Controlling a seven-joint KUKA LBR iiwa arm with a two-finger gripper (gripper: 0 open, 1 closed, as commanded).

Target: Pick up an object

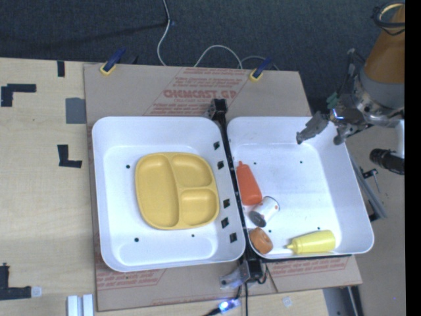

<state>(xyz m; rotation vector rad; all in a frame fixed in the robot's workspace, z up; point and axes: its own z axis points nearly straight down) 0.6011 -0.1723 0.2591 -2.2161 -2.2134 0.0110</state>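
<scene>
Dark blue carpet fills the top of the frame, and below it a pale wooden table (39,196) carries a brown cardboard sheet (197,91) with red lettering, held by two blue-and-yellow clamps (113,60) at its upper corners. On the cardboard sit two shallow white plastic bins side by side. The left bin (112,137) holds a yellow plastic tray (176,190) with three compartments, lying flat near the bin's middle. The right bin (309,196) holds four things, all in its lower left part: an orange carrot-shaped toy (248,184) lying lengthwise just beside the divider between the bins; a small white-and-grey cylinder (266,210) just below it, tipped on its side; a rounded orange-brown fruit-like object (261,241) in the lower left corner; and a yellow plastic squeeze bottle (311,242) lying on its side near the bin's bottom edge.

At the upper right of the frame, the grey arm with its orange band (388,45) reaches in, and the two-finger gripper (323,129) hangs over the upper right corner of the right bin, well apart from all four objects. Its fingers are spread apart, one dark finger (309,131) pointing left toward the bin, and nothing lies between them. A white cable (172,25) loops across the carpet above the cardboard.
</scene>
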